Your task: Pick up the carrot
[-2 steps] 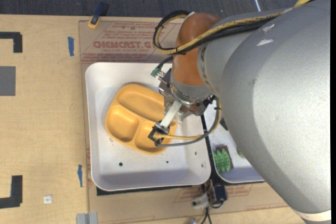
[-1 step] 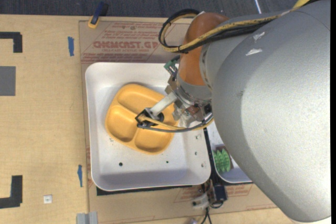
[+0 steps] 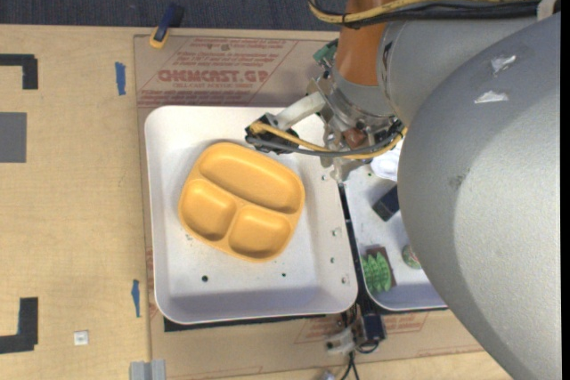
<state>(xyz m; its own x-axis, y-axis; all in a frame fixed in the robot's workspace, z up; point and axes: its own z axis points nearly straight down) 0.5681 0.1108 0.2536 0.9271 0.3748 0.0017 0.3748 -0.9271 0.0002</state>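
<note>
Resting in the left bin (image 3: 169,280), a yellow divided tray (image 3: 242,200); right bin (image 3: 392,298) holds a green piece (image 3: 378,270).

The big grey arm (image 3: 481,191) swallows most of the right bin (image 3: 378,303), leaving just its left strip showing along the counter's right side. A green ridged item (image 3: 377,270) peeks out by that bin's near left corner, its right side covered. A dark block (image 3: 386,204) and a pale round bit (image 3: 410,256) sit half hidden beside the arm, too little showing to name. The gripper (image 3: 343,157) is buried under wrist and cables.
</note>
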